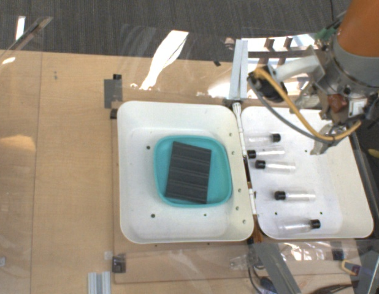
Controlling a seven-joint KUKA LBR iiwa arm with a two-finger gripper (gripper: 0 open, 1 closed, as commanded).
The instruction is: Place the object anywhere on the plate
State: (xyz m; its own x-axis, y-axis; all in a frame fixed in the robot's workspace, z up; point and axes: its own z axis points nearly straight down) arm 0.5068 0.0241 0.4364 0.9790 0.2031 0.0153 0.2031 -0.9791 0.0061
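1. Squarely in the left shallow white bin [134, 219] sits a teal square plastic plate [221, 185] with rounded corners.
2. On that plate lies a dark grey ribbed rectangular block [188, 172], flat, its long side running roughly top to bottom with a slight tilt, covering the plate's middle and leaving teal showing on all sides.
3. Over the upper right, the grey arm with its orange band [364, 23] hangs above the far part of the right shallow white bin [352, 188].
4. Its gripper [336, 106] is tangled among yellow and black cables [287, 106]; how its jaws stand, and whether anything is between them, I cannot tell.
5. Scattered in the right bin lie five clear plastic tubes with black caps [295, 196], all on their sides and well apart from the plate.
6. Both bins rest side by side on a light wooden bench [54, 164], touching along their shared edge.
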